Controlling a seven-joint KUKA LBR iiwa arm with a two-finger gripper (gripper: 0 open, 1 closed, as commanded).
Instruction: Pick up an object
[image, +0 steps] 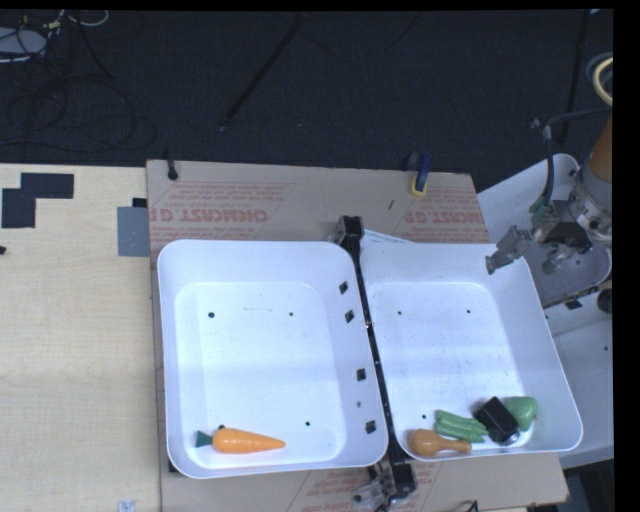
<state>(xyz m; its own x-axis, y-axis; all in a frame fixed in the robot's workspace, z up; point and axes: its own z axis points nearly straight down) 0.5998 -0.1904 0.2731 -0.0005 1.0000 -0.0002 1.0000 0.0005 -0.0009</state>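
Four items clump tight at lower right of the right bin (560, 400). Claw (520, 245) at right edge, state unclear. Risk: fingers snag neighbours.

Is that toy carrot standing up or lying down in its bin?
Lying down. The carrot rests flat on the floor of the left bin, near its front edge, green top pointing left.

Even overhead light washes both white bins (260, 262) pale at frame centre; the dark top strip stays murky.
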